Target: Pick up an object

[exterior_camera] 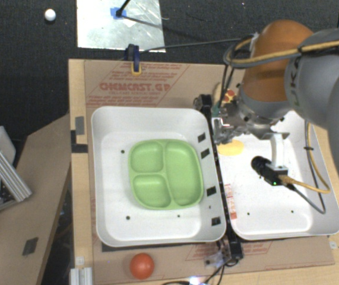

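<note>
The arm's gripper (224, 130) is positioned low over the left end of the right bin (288, 218), next to the divider between the bins, but the wrist housing hides the fingers, so their opening and any hold cannot be determined. A flat yellow object (231, 149) lies on the right bin floor just below the gripper. The left bin (113, 218) contains a green three-compartment tray (164, 174), and an orange ball (141, 265) rests on the bench in front of it.
</note>
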